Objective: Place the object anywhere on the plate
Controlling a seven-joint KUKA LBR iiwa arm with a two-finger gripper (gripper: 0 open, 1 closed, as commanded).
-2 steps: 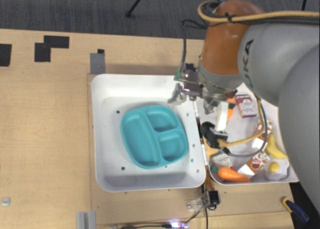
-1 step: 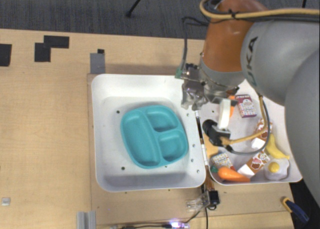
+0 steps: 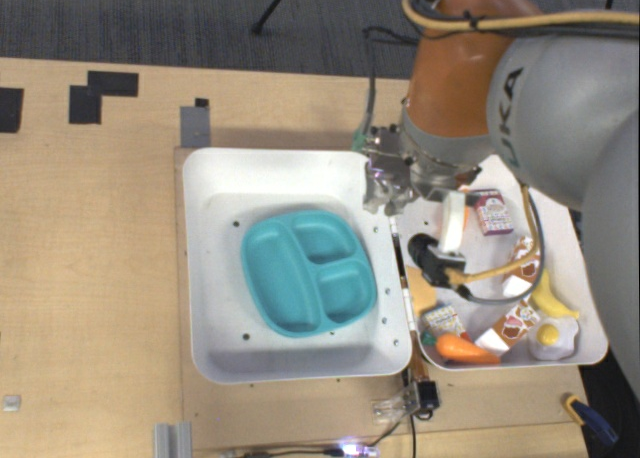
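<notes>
A teal plastic plate with three compartments (image 3: 307,271) lies in the left white bin (image 3: 210,246). The grey arm's two-finger gripper (image 3: 385,191) hangs over the divide between the bins; whether it is spread or pinched I cannot tell. In the right white bin (image 3: 590,341) lie an orange carrot (image 3: 466,349), a yellow banana (image 3: 552,298) and a small red carton (image 3: 492,214).

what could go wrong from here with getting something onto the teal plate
The right bin is crowded: the carrot, banana and small cartons lie close together, so a pick could snag two things or slip. The tool sits near the wall between the bins, which it might clip. The plate has raised dividers, so a rounded item may roll.
</notes>
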